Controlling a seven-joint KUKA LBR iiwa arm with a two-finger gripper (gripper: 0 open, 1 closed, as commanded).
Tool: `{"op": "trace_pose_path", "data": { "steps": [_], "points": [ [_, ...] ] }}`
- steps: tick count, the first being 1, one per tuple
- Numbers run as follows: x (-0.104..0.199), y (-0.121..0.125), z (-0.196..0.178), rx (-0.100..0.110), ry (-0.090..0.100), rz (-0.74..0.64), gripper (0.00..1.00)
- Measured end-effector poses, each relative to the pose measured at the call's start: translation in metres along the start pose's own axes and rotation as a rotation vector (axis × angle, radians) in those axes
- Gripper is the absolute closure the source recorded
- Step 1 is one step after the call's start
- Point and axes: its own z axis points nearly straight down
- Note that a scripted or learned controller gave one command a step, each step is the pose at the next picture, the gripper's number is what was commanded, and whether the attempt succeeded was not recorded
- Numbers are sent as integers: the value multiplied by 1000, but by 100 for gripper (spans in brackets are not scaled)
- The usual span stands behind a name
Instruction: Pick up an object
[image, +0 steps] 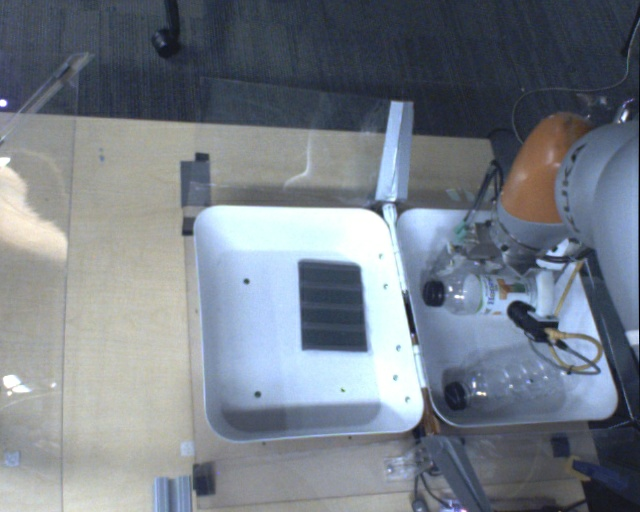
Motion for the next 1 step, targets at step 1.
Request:
{"op": "trace_pose_path", "data": {
  "steps": [1],
  "points": [
    [34, 8, -55, 3, 1, 147, 0]
  ]
}}
